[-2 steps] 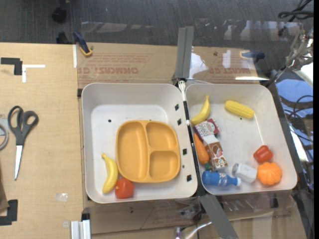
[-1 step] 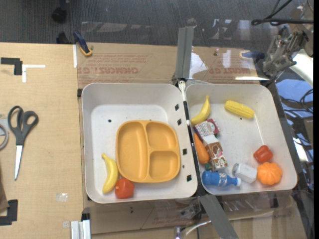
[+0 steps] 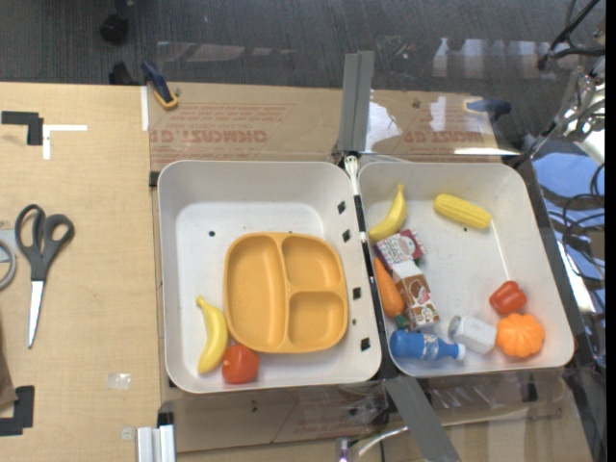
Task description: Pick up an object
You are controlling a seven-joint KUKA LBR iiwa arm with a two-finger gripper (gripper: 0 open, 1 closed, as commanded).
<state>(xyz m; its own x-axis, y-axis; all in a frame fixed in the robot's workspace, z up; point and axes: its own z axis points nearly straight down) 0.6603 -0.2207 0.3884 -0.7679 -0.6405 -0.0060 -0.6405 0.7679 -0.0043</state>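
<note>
In the left bin [image 3: 183, 258], centre of frame, a yellow divided tray [image 3: 287, 292] lay flat, with a banana [image 3: 213, 335] and a red tomato [image 3: 241, 364] touching at its lower left corner. The right bin [image 3: 525, 248] held a corn cob [image 3: 462, 211] at top, a carrot [image 3: 389, 292] by the left wall, and a blue bottle [image 3: 423, 346] and an orange pumpkin [image 3: 521, 335] along the bottom

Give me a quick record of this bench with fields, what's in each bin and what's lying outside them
left bin: yellow divided tray, banana, red tomato
right bin: second banana, corn cob, carrot, two small cartons, blue bottle, red pepper, orange pumpkin
tray contents: nothing in its three compartments
outside bins: scissors on the bench to the left
tomato and banana: touching, front left corner
</note>
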